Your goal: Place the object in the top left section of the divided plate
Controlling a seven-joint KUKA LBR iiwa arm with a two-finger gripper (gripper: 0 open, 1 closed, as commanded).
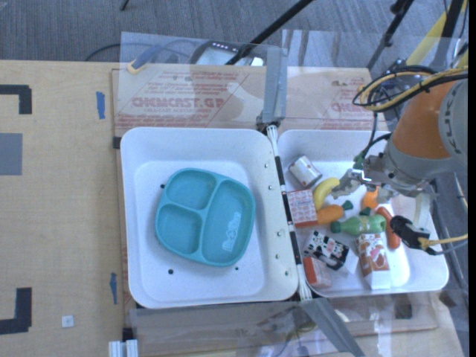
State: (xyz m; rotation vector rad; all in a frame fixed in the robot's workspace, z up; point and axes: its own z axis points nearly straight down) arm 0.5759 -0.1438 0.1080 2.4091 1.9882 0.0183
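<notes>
Divided plate (206,216), turquoise, lies flat in the left bin (141,155), centre-left of frame, all three sections bare. Gripper (349,183) low over the right bin (431,274) beside the banana (324,192), above a clutter of toy food; finger state cannot be told.

- The teal divided plate (205,216) lies alone in the left bin (141,155), open from above on all sides.
- The right bin (431,274) is crowded: can (303,171), banana (324,192), carrot (330,214) and boxes packed close.
- The arm (428,136) overhangs that bin's far side.
</notes>
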